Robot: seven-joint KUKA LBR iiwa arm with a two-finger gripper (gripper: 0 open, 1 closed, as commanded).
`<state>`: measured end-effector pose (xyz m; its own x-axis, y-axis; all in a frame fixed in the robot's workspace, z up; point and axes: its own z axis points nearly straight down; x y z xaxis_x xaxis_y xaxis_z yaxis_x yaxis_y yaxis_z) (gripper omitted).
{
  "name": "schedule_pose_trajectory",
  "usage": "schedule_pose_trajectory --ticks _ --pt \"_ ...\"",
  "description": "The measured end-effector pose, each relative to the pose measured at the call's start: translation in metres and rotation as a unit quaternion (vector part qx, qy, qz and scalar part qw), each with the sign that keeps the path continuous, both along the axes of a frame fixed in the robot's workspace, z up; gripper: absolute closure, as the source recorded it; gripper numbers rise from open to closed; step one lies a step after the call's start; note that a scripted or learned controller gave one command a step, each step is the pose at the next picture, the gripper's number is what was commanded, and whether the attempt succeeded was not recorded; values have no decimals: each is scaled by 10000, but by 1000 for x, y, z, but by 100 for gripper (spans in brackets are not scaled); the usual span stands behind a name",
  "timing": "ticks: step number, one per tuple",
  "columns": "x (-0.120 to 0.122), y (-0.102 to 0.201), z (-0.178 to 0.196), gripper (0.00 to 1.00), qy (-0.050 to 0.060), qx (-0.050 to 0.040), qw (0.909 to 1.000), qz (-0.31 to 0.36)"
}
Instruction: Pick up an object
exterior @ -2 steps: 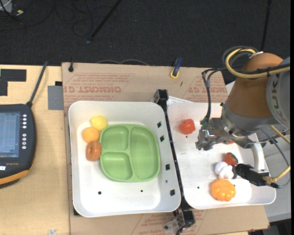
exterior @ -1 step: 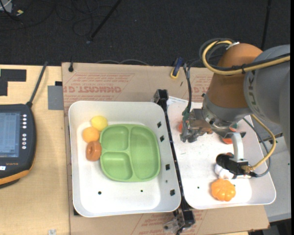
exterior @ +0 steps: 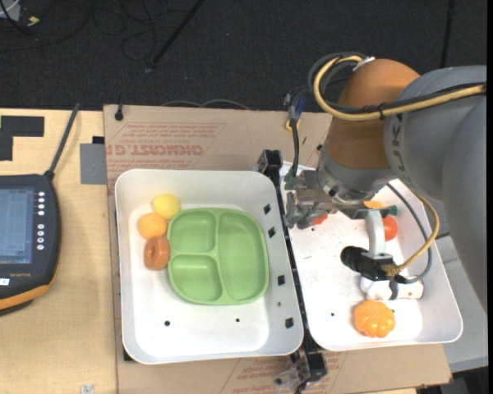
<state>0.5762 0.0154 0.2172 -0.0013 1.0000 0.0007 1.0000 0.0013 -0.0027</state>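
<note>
gripper (exterior: 302, 210) largely hidden under wrist (exterior: 353, 167), pendant (exterior: 16, 236) cut off by left edge

One camera here, fixed high above the table (exterior: 74, 318), looking down at a slant. Both bins are in frame: left bin (exterior: 131, 318) near the centre, right bin (exterior: 329, 302) just beside it. Dark floor (exterior: 189, 39) runs across the top, beyond the table's far edge. The arm (exterior: 444, 138) comes in from the right, large, nearer the lens.
</note>
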Motion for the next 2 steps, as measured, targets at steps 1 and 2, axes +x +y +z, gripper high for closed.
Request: schedule_pose_trajectory --ticks 1,2 --pt "1 0 21 100 -2 -2 10000 -7" --pt "-7 -5 11 100 12 -7 10000 -2"
